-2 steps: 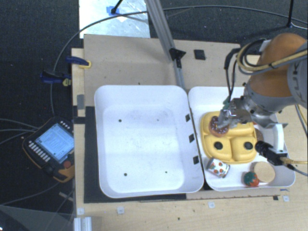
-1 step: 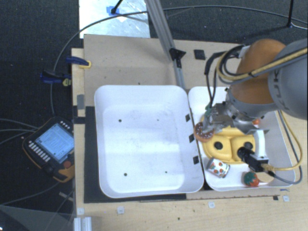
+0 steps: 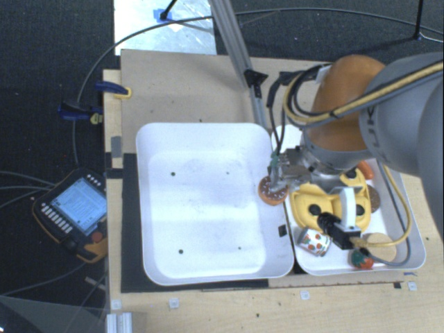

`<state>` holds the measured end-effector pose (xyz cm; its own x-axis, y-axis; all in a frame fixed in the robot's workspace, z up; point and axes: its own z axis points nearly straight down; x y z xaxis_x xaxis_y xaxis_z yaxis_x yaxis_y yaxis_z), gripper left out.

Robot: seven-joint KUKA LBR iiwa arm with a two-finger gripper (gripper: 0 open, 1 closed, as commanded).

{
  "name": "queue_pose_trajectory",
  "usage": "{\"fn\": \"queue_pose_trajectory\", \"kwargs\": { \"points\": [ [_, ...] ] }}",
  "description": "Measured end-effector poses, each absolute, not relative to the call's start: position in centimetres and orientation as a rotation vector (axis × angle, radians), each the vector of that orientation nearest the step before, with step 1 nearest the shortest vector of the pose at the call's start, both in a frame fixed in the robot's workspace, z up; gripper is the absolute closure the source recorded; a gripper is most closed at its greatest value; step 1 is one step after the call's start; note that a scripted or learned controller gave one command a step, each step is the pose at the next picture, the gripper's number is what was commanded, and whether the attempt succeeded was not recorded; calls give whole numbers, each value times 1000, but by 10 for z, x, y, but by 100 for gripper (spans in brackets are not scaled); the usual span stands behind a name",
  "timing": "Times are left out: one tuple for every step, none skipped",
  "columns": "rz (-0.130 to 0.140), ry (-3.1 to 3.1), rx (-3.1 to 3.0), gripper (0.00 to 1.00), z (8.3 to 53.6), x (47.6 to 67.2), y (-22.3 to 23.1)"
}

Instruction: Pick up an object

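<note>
Grey arm overhangs the cluttered right bin; tool state unclear.

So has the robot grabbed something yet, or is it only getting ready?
Done: the grey arm has reached into the right white bin, and its pincer sits low at the bin's left edge, right above a small round brown disc. In hand: nothing I can see. I can't tell if it grips the disc. Left: lifting something out. The yellow plastic toy and spotted cup lie untouched.
</note>
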<state>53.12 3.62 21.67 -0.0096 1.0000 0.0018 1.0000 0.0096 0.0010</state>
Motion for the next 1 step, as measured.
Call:
{"fn": "queue_pose_trajectory", "kwargs": {
  "points": [
    [-4, -2232, -2208, 100, 228, 514, 85]
  ]
}}
